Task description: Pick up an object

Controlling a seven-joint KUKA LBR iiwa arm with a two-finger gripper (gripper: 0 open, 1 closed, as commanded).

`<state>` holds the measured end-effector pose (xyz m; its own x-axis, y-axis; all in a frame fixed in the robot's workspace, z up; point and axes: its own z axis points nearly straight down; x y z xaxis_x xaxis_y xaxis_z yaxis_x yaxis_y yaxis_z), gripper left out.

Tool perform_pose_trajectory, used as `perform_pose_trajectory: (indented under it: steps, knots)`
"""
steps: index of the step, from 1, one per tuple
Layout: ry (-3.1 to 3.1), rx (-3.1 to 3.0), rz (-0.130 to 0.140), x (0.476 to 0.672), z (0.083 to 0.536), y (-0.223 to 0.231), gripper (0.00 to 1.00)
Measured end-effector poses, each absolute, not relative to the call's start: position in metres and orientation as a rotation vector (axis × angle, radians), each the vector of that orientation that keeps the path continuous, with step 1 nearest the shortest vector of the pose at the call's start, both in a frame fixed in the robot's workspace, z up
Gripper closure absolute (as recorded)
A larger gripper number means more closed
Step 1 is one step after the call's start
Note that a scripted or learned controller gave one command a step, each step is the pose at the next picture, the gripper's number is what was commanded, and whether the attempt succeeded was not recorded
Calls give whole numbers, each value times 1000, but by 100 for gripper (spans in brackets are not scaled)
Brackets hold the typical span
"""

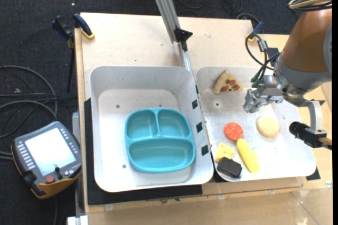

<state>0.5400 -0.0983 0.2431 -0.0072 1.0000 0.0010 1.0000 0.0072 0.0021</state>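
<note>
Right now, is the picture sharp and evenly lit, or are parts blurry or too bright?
In the camera view, the light is soft and even, with only faint shadows under the toy food such as the pizza slice; the white right bin looks a bit washed out; the teal tray is crisp; the tool and arm look slightly soft.

You've got two bins side by side on the tabletop (132, 34). In the left bin (105, 81) sits a divided tray (158, 140), lower centre. In the right bin (296, 163), a pizza slice (226, 82) lies toward the top, and a tomato (233, 130), cheese wedge (224, 151) and corn cob (247, 155) cluster lower down.
</note>
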Motion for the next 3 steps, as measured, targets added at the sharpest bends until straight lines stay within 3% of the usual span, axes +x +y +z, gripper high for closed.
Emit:
perform_pose_trajectory:
  steps: [1,3]
  knots:
    - [2231,2211,3,562,240,-39,100]
    - [2230,2213,2,587,223,58,100]
